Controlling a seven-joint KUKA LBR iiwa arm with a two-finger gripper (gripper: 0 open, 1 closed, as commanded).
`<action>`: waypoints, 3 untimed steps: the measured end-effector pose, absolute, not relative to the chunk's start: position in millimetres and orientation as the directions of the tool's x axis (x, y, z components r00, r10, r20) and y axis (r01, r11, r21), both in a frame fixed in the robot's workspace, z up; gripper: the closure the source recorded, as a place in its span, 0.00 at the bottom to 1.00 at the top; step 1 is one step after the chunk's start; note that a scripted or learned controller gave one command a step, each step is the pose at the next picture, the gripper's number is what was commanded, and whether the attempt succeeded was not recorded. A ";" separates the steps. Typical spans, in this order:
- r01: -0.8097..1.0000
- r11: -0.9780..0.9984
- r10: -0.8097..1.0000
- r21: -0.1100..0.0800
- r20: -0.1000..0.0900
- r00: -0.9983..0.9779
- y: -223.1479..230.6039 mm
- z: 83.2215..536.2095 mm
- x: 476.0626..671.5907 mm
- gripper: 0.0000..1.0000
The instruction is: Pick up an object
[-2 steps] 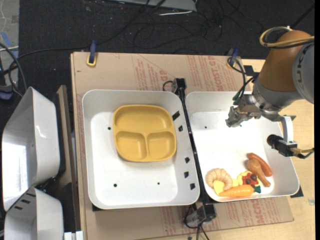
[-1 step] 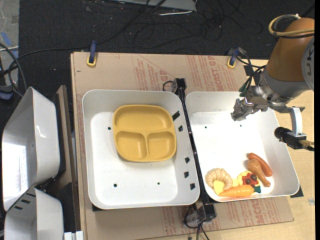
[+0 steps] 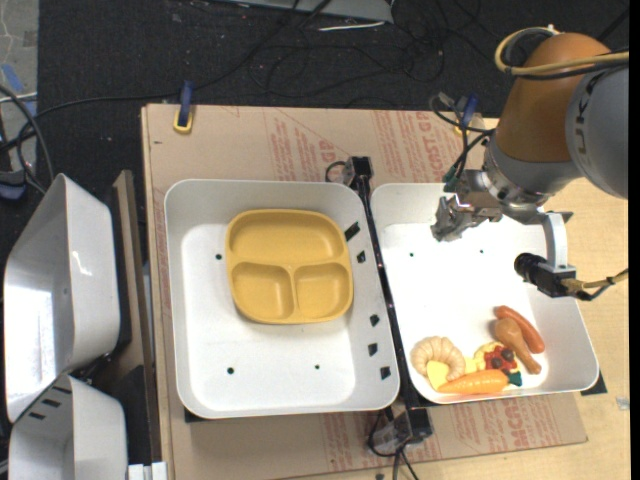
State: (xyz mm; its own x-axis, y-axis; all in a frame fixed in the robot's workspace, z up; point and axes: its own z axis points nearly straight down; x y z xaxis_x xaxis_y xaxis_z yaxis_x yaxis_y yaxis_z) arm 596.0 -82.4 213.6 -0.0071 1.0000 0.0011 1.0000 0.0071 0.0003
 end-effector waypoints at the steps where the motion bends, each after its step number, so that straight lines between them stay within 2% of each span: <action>1: 1.000 0.008 1.000 0.001 0.001 -0.008 -22.6 210.6 603.6 1.00; 2: 1.000 0.008 1.000 0.002 0.001 -0.008 28.3 224.9 599.0 1.00; 3: 1.000 0.009 1.000 0.003 0.002 -0.009 84.2 233.7 616.3 1.00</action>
